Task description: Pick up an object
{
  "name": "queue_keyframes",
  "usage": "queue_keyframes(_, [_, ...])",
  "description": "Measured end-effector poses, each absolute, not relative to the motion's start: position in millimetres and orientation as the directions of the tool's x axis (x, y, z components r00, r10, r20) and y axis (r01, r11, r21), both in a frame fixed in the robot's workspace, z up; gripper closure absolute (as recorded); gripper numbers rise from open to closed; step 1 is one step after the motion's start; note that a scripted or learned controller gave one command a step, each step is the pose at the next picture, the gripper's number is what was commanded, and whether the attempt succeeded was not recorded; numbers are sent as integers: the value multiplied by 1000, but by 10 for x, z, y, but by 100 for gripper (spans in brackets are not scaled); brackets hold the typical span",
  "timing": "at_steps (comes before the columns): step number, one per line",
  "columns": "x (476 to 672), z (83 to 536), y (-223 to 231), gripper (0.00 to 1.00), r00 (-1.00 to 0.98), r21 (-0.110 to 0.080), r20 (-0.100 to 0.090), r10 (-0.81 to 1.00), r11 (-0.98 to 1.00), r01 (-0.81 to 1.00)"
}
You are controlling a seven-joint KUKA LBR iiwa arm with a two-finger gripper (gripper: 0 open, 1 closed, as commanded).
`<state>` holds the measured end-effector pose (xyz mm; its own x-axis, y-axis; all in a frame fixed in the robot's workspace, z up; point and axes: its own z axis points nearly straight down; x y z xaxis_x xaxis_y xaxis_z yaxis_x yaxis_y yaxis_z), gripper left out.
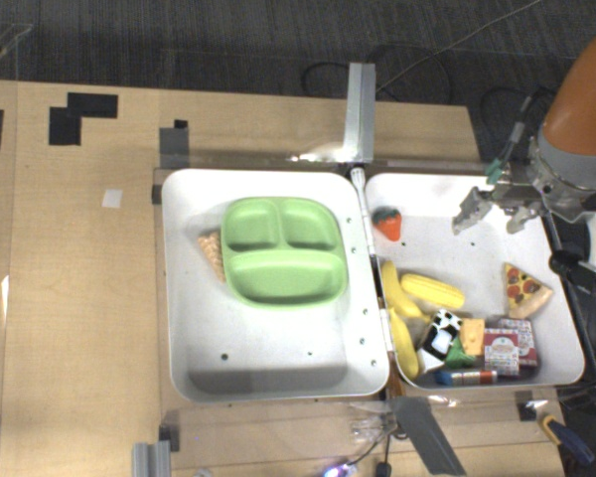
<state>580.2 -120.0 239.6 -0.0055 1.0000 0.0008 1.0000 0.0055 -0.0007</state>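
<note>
**Ana:** Claw (493,210) first: where is it, and does it have anything?

**Ben:** It hangs over the back part of the right bin (576,366), near the far rim, with the arm coming in from the right. Its two fingers are spread apart, one pointing left and one right, and I see only bare white bin floor between them. So it is open and has hold of nothing.

**Ana:** Then the pick is not done.

**Ben:** Not by what shows. Every object lies in a bin. I judge the task to be at the approach stage: choosing a target, descending, closing and lifting are all left.

**Ana:** What is there to take?

**Ben:** In the right bin, a small red and green strawberry-like toy (388,223) sits near the left wall, to the claw's left. A pizza slice (525,288) lies by the right wall, nearer the front than the claw. Along the left wall and toward the front are yellow bananas (432,290), a black and white toy (440,334), a red box (509,347) and a marker (467,376), packed close together.

**Ana:** And the left bin (189,366)?

**Ben:** It bears a green divided tray (283,249), with a tan waffle-like piece (211,253) poking out from under its left edge. That is well apart from the claw.

**Ana:** Best guess for a target?

**Ben:** The strawberry toy or the pizza slice; both lie alone and near the claw, but I cannot tell which it aims for.
</note>
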Motion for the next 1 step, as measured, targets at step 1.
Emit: queue_keyframes(1, [5279, 1049, -1151, 0, -144, -2, 2, 990, 144, 990])
